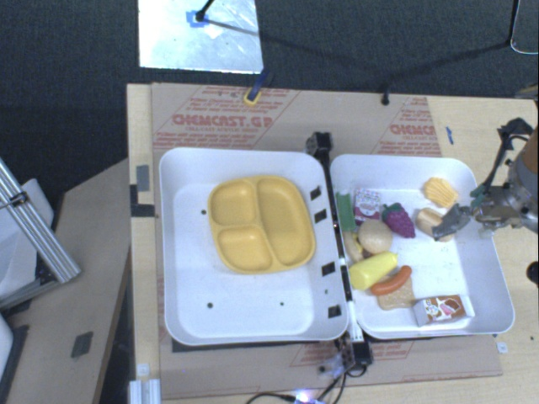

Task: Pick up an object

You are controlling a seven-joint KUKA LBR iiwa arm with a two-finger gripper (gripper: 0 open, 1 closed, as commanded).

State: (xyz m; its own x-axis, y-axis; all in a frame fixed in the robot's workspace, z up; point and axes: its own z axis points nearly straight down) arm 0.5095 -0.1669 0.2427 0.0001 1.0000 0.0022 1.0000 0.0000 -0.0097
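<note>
Small printed carton (440,310) lies below the gripper (450,223), which hovers in the right bin (488,263) touching a pale food piece (429,219); its opening cannot be judged.

A pale wooden desk (278,99) stands on dark blue-grey carpet (67,74), its top covered by a brown protective sheet (223,118) printed with red lettering. Beyond the desk's far edge, a shiny square metal plate (181,32) lies on the carpet, marked with a scrap of blue tape (195,19); thin dark rods (438,61) cross the carpet behind the desk. A yellow-and-blue clip (255,91) sits at the desk's far edge. Left of the desk stands a lower wooden surface (88,251) bearing a silver aluminium frame rail (34,225). Lighting is even and soft.
</note>
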